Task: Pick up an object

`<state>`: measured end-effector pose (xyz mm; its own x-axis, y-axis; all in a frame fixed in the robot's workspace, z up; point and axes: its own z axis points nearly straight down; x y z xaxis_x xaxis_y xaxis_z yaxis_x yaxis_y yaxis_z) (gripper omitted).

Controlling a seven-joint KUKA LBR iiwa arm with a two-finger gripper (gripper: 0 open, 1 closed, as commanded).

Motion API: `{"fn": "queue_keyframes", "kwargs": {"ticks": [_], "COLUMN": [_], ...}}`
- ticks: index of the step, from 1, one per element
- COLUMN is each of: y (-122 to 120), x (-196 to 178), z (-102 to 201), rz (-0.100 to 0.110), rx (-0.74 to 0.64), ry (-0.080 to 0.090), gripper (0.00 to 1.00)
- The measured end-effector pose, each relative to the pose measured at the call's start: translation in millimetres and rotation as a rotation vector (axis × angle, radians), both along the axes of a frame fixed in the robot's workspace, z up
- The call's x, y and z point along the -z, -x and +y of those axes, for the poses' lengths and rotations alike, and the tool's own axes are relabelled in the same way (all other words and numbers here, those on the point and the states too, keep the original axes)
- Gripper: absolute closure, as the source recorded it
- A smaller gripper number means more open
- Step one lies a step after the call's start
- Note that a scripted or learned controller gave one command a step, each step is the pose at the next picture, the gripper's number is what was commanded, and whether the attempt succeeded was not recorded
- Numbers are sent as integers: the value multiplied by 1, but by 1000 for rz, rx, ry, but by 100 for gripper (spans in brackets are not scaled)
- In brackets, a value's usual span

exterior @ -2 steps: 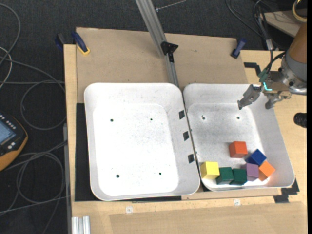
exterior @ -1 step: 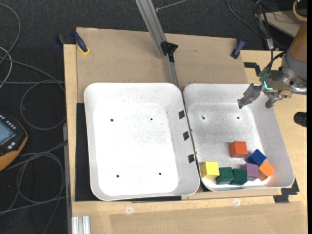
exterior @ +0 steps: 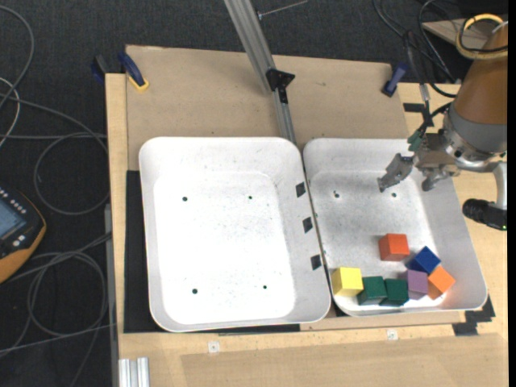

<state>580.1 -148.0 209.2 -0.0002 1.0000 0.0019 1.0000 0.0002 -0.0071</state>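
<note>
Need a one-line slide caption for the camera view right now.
Open gripper hovers over the right bin, above coloured blocks clustered at its near end.

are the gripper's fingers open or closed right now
Open. The gripper hangs over the right bin with its two fingers spread apart, nothing between them.

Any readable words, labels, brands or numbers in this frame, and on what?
None can be read.
The handheld device at the left edge has a lit screen, but its content is too small and blurred.
The blocks, both bins and the gripper bear no visible lettering.
</note>
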Motion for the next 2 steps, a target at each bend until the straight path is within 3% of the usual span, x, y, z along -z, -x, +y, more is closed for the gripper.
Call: {"fn": "queue_keyframes", "kwargs": {"ticks": [2], "y": [4], "x": [113], "z": [-3], "rz": [0], "rx": [1], "ry": [0], "gripper": [0]}}
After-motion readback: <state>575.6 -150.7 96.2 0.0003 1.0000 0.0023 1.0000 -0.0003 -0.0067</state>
